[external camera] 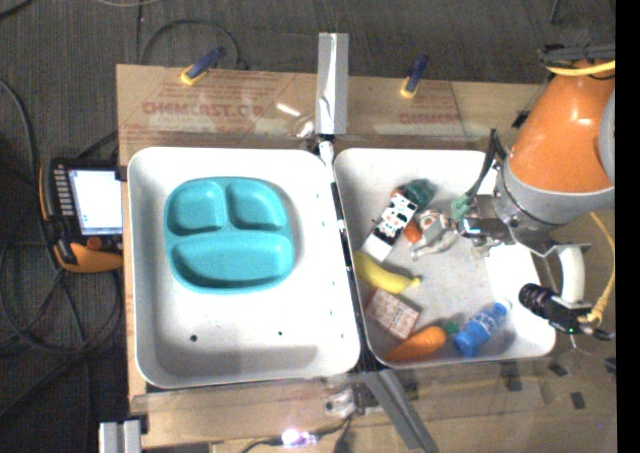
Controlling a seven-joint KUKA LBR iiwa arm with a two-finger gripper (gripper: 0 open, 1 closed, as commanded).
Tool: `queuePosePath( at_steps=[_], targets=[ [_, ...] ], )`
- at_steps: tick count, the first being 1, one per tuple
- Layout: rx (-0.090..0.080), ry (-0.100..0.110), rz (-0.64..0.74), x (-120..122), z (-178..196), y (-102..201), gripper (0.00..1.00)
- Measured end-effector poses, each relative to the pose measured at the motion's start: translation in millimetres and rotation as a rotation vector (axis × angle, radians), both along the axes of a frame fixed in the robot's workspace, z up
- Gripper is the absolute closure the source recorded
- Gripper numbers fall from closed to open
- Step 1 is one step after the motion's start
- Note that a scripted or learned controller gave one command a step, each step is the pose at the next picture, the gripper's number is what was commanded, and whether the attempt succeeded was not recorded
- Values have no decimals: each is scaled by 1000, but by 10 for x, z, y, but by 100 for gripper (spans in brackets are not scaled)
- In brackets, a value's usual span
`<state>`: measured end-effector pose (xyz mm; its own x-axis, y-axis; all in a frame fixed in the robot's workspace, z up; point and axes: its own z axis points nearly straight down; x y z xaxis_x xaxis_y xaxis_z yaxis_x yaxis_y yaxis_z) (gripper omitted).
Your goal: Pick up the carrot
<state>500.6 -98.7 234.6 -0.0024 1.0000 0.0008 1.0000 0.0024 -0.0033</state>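
The carrot (418, 343) is orange with a green top end. It lies flat against the front wall of the right bin (520, 271), between a brown packet and a blue bottle. My gripper (436, 232) reaches in from the right and hovers over the middle of that bin. It is well behind the carrot, next to a small red-orange item (411, 232). Nothing from the carrot is at the gripper. The arm's orange band (565, 131) sits over the bin's right rim.
The right bin also holds a banana (386, 277), a white and black box (393, 220), a dark green object (419, 189), a brown packet (392, 313) and a blue bottle (481, 329). In the left bin (150, 321) lies a teal divided plate (232, 233).
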Motion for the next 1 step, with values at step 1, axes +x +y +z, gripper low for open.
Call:
queuePosePath(
  at_steps=[1],
  targets=[
    [-3, -19, 125, -97, -1335, 26, 0]
  ],
)
